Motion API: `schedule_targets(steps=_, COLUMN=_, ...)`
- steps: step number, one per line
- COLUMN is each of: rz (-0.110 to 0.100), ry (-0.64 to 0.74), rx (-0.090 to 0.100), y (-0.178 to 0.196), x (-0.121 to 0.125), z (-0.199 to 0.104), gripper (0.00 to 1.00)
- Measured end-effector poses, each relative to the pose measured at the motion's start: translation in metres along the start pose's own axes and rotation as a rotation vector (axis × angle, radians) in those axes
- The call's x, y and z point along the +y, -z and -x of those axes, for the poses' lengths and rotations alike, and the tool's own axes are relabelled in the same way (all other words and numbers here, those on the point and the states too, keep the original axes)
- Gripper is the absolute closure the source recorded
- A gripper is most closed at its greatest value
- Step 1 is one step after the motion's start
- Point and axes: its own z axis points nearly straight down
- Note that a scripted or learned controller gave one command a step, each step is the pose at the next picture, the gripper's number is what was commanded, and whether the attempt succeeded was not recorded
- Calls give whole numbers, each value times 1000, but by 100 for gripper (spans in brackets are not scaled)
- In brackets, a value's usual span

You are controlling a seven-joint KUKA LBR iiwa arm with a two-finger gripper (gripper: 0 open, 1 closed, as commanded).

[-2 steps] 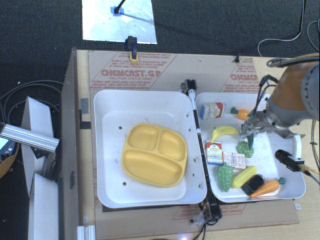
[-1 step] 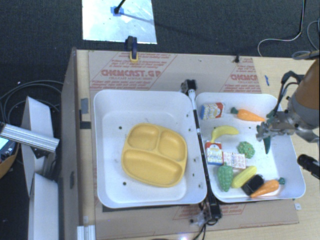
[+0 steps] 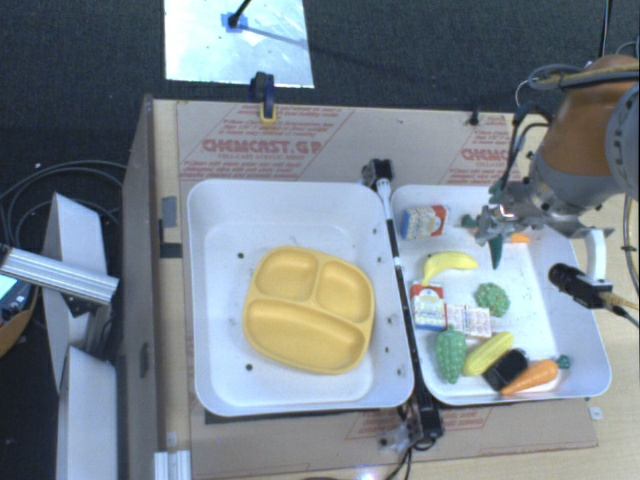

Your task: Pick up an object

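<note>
My gripper [image 3: 497, 226] hangs over the far right part of the right bin [image 3: 580, 320], at the end of the grey arm with the orange band [image 3: 590, 133]. A small orange piece [image 3: 518, 237] shows just beside it. In the right bin lie a small carton [image 3: 425, 220], a banana [image 3: 450, 263], a red and white box [image 3: 428, 305], a small pale box [image 3: 469, 319], a green broccoli [image 3: 491, 298], green grapes [image 3: 450, 354], a yellow corn-like piece [image 3: 488, 351], a black block [image 3: 509, 368] and a carrot [image 3: 535, 375]. The banana lies left of and below the gripper.
The left bin [image 3: 225, 268] holds a yellow divided plate [image 3: 310, 308]. A raised divider [image 3: 398, 278] runs between the two bins. A black part of the arm [image 3: 578, 284] juts over the right bin's right side. Cardboard [image 3: 300, 138] lies under the bins.
</note>
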Motion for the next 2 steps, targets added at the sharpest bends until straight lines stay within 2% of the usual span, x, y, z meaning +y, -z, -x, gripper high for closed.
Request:
schedule_targets(steps=1, rz=-6, ry=-4, rx=1, y=11, x=-15, z=-22, gripper=100)
schedule_targets(steps=2, rz=-3, ry=-2, rx=1, y=37, x=-12, z=-59, gripper=100)
